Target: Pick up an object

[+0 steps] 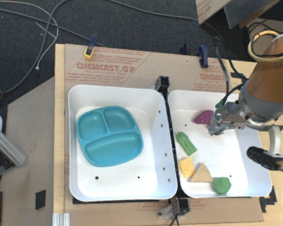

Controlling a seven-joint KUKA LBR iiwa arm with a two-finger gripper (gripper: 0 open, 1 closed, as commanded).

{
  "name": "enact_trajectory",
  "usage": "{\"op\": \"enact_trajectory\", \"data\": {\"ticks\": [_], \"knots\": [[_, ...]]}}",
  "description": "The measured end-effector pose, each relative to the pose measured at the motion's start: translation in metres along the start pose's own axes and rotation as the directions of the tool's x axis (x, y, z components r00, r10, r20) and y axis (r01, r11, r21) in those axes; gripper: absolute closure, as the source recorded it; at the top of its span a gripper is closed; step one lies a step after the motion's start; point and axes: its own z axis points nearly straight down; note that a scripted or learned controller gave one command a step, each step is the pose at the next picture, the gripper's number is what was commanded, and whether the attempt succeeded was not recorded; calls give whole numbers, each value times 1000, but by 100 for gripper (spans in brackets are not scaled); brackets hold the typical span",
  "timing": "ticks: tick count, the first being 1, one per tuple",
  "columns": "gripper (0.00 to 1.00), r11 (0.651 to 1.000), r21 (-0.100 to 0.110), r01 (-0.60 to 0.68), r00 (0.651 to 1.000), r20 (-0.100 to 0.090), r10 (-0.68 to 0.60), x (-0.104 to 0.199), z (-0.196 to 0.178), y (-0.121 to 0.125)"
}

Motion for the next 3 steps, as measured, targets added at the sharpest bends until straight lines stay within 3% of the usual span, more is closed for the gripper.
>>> {"op": "enact_trajectory", "data": {"ticks": [1,3], "knots": [[100,1000,4,-1,1000,-1,1,57,2,1],[100,1000,2,-2,1000,0,2,153,31,28]]}}
